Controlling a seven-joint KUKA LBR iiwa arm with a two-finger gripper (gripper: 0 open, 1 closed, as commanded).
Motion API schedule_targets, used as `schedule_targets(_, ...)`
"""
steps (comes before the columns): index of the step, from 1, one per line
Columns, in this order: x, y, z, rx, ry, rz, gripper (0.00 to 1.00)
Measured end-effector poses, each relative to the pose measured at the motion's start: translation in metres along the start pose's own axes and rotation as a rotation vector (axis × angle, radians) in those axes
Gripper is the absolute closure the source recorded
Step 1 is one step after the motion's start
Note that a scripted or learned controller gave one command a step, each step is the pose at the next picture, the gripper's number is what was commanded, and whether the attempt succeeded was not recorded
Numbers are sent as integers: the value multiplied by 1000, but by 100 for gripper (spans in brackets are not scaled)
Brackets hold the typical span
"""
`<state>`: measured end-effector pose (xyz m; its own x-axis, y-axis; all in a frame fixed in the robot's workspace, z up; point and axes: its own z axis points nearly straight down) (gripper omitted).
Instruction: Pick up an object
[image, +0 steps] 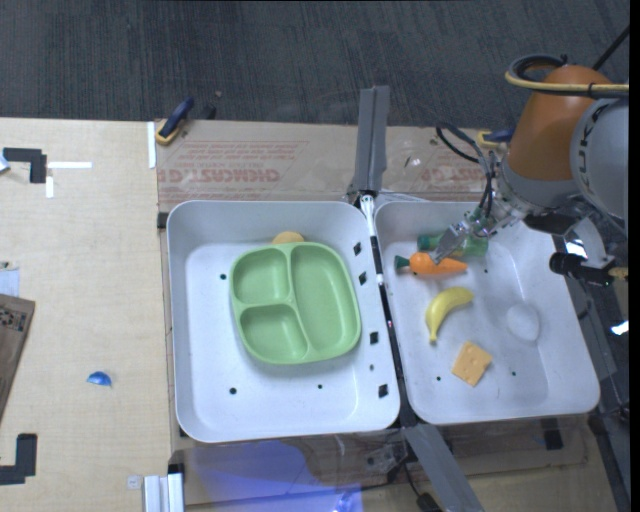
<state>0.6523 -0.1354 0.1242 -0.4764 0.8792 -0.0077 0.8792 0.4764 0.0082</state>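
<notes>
An orange toy carrot (437, 265) with a green top lies at the back left of the right bin (560, 390). My gripper (466, 240) hangs just above and behind the carrot's right end, close to a small green piece (433, 241). In front of the carrot lies a yellow banana (446, 308). A yellow cheese wedge (471, 363) sits nearer the front, and a pale white object (522, 322) rests to the right of the banana.
The left bin (200, 390) holds a green divided plate (296, 301), with a small yellow-orange item (288, 238) just behind it. A grey divider post (371, 140) rises between the bins at the back. The arm's orange band (553, 120) is at the upper right.
</notes>
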Motion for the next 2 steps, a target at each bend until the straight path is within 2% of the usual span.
schedule_targets(1, 4, -3, 9, -25, -32, -56, 0)
schedule_targets(2, 7, -30, 3, -8, -7, -16, 0)
